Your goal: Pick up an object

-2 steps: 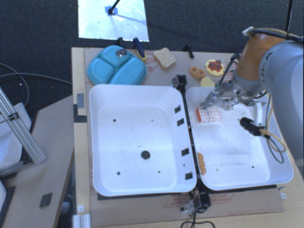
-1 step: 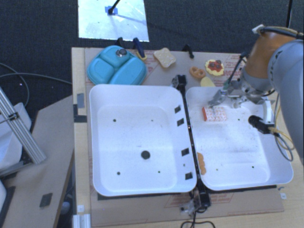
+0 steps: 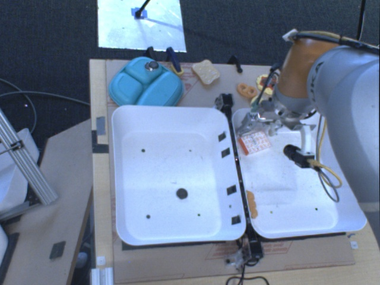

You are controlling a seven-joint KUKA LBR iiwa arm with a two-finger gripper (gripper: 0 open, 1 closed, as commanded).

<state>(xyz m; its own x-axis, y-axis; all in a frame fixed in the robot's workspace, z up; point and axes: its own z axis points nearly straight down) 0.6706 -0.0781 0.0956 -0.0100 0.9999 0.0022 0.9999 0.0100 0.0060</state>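
A small red-and-white packet [image 3: 255,142] lies flat near the back left corner of the right bin [image 3: 309,215]. My gripper [image 3: 252,122] hangs just above the packet's back edge, below the orange-banded wrist. An orange snack-like piece [image 3: 252,204] rests against the right bin's left wall, toward the front. In the left bin [image 3: 136,218] sits one small dark round object [image 3: 181,193].
Behind the bins lie a blue compartment tray [image 3: 145,83], a tan toast-like piece [image 3: 206,72], an orange pretzel shape [image 3: 246,90] and a yellow item [image 3: 265,81]. A black cable end [image 3: 297,155] hangs from the arm over the right bin.
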